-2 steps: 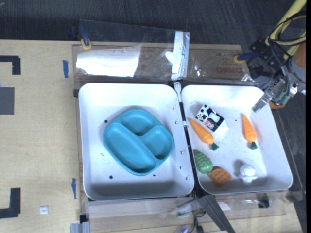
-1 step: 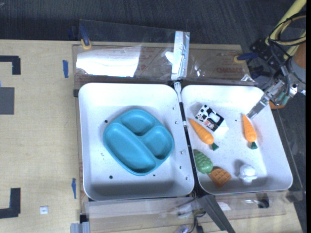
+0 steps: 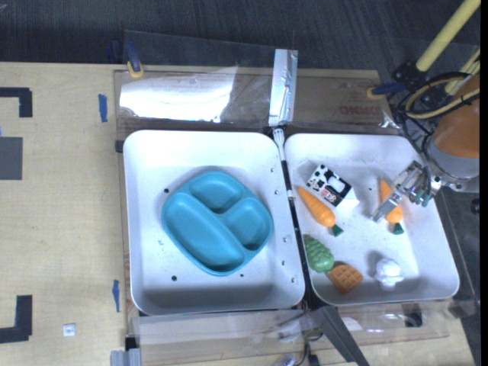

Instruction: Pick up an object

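My jaws (image 3: 398,197) hang low in the right bin (image 3: 438,261), at three o'clock from its middle, right over a small orange carrot (image 3: 394,213); whether they are wide or closed on it I cannot tell. A bigger carrot (image 3: 317,207) lies at nine o'clock from them, beside a black-and-white box (image 3: 329,185) whose print is too small to read. The blue tray (image 3: 217,221) fills the left bin (image 3: 145,166).

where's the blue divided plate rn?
The blue divided plate lies in the left bin, roughly at its centre, across the divider from the toy carrot in the right bin.
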